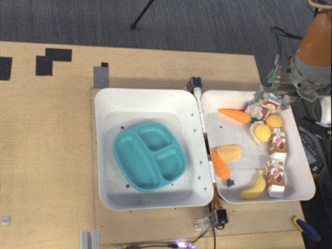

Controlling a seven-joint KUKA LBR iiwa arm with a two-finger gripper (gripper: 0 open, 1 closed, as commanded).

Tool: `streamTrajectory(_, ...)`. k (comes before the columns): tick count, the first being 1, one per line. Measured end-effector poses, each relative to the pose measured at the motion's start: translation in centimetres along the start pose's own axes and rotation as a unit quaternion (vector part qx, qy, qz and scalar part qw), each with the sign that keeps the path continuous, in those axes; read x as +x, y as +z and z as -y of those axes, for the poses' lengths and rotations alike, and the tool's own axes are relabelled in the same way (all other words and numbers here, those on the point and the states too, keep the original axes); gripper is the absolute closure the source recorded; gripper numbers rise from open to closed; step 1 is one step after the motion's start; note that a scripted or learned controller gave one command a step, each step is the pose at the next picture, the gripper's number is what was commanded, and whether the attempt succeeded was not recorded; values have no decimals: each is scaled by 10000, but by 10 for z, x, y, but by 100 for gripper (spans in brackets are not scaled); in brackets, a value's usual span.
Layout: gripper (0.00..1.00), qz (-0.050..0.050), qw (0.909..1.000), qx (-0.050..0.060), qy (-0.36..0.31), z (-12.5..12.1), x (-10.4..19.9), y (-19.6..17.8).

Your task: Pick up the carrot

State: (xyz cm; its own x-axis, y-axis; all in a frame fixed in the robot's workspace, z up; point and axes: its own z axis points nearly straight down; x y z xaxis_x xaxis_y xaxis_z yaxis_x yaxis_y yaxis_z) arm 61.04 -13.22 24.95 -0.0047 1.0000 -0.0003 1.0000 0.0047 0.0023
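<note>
— Where does the gripper sit, and how wide are its fingers?

— It hangs at the far right corner of the right bin, below the arm's orange band. The metal parts blur together over the bin's rim, so whether it is open or closed cannot be told. Nothing can be made out between them. It sits just over a small red-and-white carton; contact cannot be confirmed.

— And the carrot?

— There are two orange carrot shapes in the right bin. One carrot lies near the far edge, pointed end toward the left bin, its thick end just beside that small carton and near the gripper. The second carrot lies along the bin's left wall, tilted, with a dark green tip toward the near side.

— What else shares that bin?

— A pale orange lump lies just beside the second carrot. A yellow lemon rests on something white, with an orange round fruit just beyond it. Two brown-and-white cartons run down the right side: one next to the lemon, another near the front corner. A banana curves against the front wall, touching that nearer carton.

— And the left bin?

— It holds a teal divided plate, well apart from the gripper.
</note>
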Motion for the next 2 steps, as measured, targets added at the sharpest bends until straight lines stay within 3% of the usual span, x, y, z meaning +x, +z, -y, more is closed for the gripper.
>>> streamTrajectory(1,0,-4,10000,20,-65,-18,4,120)
streamTrajectory(2,0,-12,9985,13,538,-37,-14,165)
